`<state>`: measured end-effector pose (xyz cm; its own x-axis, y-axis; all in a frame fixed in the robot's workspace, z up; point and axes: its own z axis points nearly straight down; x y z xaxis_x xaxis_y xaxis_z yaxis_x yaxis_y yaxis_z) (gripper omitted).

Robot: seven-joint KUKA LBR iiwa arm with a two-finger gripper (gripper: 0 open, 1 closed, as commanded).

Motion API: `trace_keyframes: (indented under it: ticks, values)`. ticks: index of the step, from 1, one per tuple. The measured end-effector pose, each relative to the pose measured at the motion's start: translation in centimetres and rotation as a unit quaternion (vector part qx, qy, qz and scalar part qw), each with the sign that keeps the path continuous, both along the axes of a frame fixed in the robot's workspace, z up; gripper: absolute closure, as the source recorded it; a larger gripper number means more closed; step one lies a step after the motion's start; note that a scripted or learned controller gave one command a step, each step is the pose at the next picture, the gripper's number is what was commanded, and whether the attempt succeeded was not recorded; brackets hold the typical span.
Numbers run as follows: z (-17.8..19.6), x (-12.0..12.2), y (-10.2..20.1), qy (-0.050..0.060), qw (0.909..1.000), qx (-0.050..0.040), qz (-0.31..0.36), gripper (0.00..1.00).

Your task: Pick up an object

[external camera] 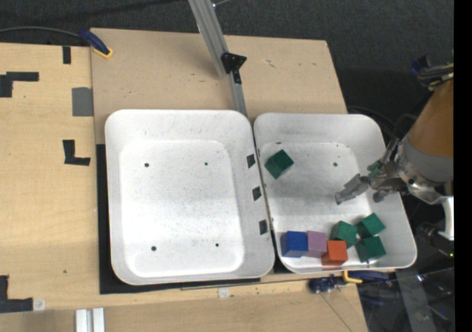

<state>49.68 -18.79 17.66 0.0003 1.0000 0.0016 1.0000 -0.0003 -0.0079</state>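
A pale wooden counter (184,72) sits against a dark carpeted floor, with black tape marks along its left part and a slanted metal rail (210,21) crossing its far edge. Two shallow white bins lie side by side on it, touching along their inner rims.

The left bin (181,120) shows a speckled white floor with a few small dark dots.

The right bin (317,122) holds all the blocks. One green block (279,163) lies alone in the far left part of the bin, tilted, well apart from the others. The rest are clustered along the near wall: a blue block (295,243) sits furthest left, a pale purple block (316,242) is just beside it, and an orange block (336,251) is touching the purple one on its right. Three more green blocks crowd the near right corner: one (344,232) just behind the orange block, one (372,224) further right and slightly behind, and one (370,249) closest to the corner.

The arm reaches in over the right rim of this bin, its orange band (435,124) above the grey wrist. The gripper (352,190) hangs over the right half of the bin, behind the cluster and to the right of the lone green block. Its fingers (346,194) point leftward and down toward the bin floor; whether they are open or closed cannot be told from this angle, and no block is seen between them.
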Motion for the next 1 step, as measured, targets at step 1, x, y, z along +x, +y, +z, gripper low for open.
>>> trace_keyframes:
  ticks: [1]
  values:
    - [-5.57,0.08,1.14,0.0,1.0,0.0003,0.001,0.0]
